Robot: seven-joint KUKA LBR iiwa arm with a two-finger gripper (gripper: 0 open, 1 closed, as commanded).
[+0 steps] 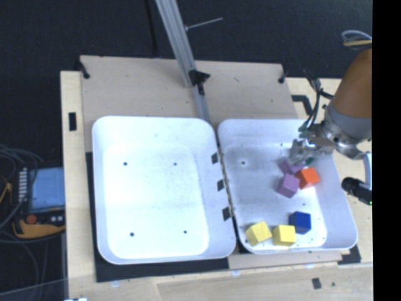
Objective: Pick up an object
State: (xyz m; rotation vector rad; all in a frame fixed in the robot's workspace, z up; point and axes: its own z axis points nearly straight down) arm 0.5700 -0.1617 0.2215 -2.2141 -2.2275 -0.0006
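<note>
In the right bin lie several small blocks. A purple block sits mid-bin, with a second purple block just behind it and an orange block to its right. A blue block and two yellow blocks rest near the front wall. My gripper hangs low over the rear purple block and the orange one, reaching in from the right. Nothing shows between its fingers.
The left bin stands beside the right one. A slanted metal post rises behind the bins. Cables and a blue box lie off the bench at the left.
</note>
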